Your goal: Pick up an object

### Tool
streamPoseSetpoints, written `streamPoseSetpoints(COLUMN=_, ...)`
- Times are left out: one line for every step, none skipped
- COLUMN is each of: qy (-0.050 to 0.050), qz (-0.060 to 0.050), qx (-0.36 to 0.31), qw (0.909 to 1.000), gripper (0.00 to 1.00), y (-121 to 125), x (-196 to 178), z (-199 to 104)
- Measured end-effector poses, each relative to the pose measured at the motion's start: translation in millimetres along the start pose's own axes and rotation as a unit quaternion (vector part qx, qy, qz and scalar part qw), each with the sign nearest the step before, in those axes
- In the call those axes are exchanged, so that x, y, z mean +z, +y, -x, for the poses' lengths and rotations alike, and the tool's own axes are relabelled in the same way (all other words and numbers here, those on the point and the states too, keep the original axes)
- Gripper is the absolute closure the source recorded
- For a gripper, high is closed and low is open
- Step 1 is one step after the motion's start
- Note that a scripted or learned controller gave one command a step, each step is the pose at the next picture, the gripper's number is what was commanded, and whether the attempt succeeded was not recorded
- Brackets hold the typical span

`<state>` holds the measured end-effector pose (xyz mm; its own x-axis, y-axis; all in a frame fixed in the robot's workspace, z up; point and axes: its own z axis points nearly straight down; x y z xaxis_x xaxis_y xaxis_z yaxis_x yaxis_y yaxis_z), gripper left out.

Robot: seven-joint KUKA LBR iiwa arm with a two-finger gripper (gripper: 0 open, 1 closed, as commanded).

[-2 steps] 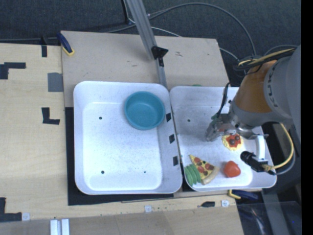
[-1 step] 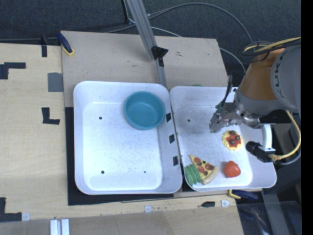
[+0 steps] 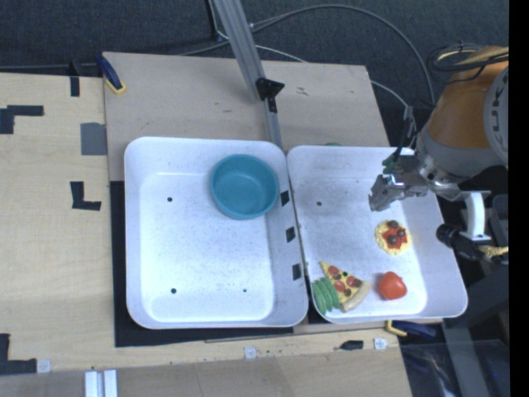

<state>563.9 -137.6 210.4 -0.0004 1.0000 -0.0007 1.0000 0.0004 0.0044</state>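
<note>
Pizza slice (image 3: 341,286) and tomato (image 3: 393,285) lie below the small tart (image 3: 393,236); just above the tart hangs the gripper (image 3: 385,193), grasp state unclear.

Wooden bench (image 3: 58,246) bears two white bins (image 3: 157,304).

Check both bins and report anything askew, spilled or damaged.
Nothing stands out. The round blue plastic bowl sits upright in the left white bin. The toy pizza slice, red tomato and small round pizza lie apart in the right white bin.
</note>
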Motion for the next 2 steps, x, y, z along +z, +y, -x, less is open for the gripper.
streamPoseSetpoints(qy=0.000, qz=-0.001, qx=0.000, qw=1.0000, gripper=1.00, y=1, x=-35, z=0)
streamPoseSetpoints(qy=0.001, qz=-0.003, qx=-0.002, qw=1.0000, gripper=1.00, y=-8, x=-21, z=-52)
